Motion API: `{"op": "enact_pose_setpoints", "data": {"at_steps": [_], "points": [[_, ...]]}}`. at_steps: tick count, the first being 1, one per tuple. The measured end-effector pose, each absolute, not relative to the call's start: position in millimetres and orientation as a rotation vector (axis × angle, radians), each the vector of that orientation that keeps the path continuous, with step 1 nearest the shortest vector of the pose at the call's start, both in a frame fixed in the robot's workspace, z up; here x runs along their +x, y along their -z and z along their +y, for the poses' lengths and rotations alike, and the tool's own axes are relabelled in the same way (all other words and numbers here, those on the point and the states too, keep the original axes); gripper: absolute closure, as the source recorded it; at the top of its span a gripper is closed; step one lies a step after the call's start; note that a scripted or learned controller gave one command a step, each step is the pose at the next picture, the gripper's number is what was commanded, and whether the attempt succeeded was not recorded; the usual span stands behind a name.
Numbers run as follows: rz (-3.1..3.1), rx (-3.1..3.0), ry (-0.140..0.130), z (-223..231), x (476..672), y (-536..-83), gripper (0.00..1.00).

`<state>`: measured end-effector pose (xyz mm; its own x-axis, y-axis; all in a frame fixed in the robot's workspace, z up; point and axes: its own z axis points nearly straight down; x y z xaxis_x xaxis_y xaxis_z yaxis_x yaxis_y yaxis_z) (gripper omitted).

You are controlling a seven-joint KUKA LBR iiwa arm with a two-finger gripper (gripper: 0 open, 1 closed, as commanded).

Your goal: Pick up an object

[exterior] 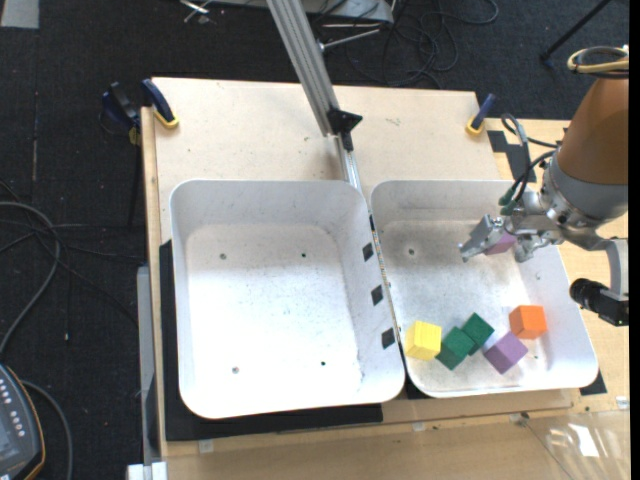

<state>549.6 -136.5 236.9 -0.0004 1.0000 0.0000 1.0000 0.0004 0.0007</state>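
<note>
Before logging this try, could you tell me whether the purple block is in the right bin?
In: the purple block lies on the right bin's floor.

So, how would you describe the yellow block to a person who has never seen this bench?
Look at the right bin, the one the arm reaches into. A cluster of blocks lies near its front edge. The yellow block is the one at the cluster's left end, next to the green blocks and closest to the divide between the bins.

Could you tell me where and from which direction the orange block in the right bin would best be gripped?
Probably from above, closing on the orange block's left and right faces. It sits a little apart from the purple block and green blocks, but close to the right bin's sloping right wall, so a side approach looks cramped. The gripper is over the bin's upper part.
</note>
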Motion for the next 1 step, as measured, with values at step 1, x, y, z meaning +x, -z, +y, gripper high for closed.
{"op": "enact_pose_setpoints", "data": {"at_steps": [1], "points": [[2.225,2.219,-0.002,-113.0,495.9,-268.4,0.0]]}}
